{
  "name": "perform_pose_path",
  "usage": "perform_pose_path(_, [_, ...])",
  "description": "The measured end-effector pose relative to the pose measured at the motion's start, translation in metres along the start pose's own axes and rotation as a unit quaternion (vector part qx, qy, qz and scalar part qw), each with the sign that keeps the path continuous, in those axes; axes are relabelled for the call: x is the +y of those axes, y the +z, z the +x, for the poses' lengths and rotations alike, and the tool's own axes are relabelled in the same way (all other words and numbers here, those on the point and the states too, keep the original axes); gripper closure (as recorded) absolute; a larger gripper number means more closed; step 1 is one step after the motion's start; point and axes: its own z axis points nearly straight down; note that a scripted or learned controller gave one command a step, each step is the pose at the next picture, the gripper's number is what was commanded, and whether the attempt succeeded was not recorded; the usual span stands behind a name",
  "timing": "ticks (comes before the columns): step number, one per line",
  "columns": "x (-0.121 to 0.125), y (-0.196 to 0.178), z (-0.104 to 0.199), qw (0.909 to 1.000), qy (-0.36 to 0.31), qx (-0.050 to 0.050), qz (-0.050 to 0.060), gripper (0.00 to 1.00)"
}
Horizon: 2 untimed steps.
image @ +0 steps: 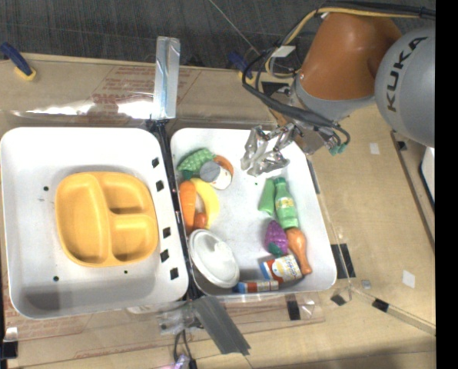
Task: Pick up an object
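Two shallow white bins are sitting side by side on the counter, and the left bin is holding a yellow divided tray, smooth moulded plastic with rounded corners and three compartments. The right bin is carrying the crowd: a green leafy toy vegetable is lying at the upper left beside a small round grey-and-white piece with an orange edge, and just below them an orange carrot-like toy and a curved yellow banana are pressing together against the left wall. A round white lidded pot with a glossy domed top is resting in the lower left corner. Down the right side, a green bottle is lying lengthwise, a bumpy purple grape bunch is tucked just below it, an orange carrot is touching the grapes, and a small labelled can is lying on its side near the bottom wall, with a red-and-blue marker-shaped stick along that wall. The metallic pincer is hanging over the upper right part of this bin, just above the green bottle's cap end, nothing visibly between its fingers; whether they are apart or together, I cannot tell.
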Motion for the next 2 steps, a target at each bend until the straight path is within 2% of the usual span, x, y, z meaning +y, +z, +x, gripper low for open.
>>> perform_pose_path(1, [-0.055,-0.076,-0.012,0.9988,0.049,-0.003,0.004,1.0])
perform_pose_path(2, [0.021,0.017,-0.035,0.9963,-0.086,0.001,-0.001,1.0])
